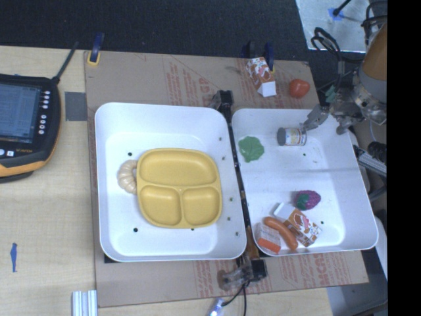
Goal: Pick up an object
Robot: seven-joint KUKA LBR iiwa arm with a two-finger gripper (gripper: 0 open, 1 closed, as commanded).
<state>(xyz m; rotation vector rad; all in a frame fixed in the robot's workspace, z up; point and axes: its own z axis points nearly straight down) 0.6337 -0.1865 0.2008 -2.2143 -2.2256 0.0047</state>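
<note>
The gripper [329, 114] is seen over the right bin's [342, 176] far right corner, its fingers spread apart around nothing. The small can [290, 136] (lying on its side, long axis across the bin) is found just left of the nearer fingertip.

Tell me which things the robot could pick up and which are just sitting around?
For the job, in the right bin:
small can, beside the gripper
green lump
purple toy
hot dog
snack packet

Just lying about:
yellow divided tray
tan toy
red ball
small carton
handheld controller
</note>
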